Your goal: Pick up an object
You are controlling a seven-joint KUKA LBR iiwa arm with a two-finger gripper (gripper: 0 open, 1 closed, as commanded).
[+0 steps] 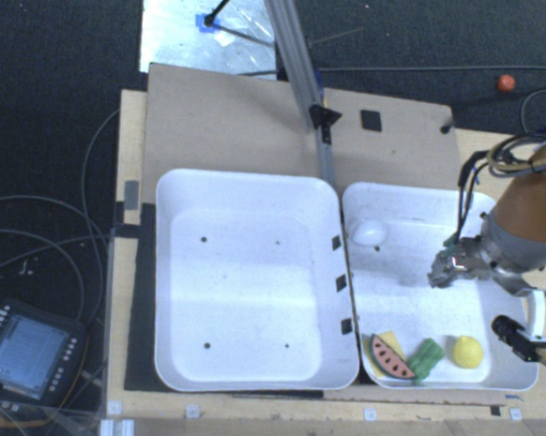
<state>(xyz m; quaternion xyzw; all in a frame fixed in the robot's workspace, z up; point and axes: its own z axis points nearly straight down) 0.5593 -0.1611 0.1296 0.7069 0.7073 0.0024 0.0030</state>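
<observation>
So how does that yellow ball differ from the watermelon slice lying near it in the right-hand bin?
The yellow ball is round and one plain colour; the watermelon slice is a curved wedge, red with a pale rind edge. The ball lies nearer the arm's side, the slice nearer the divider between the bins, with a green object between them. Both lie along the right bin's near edge, apart from the gripper.

Watermelon slice, pepper and lemon line the right bin's front edge; an egg sits near its back-left corner.
</observation>
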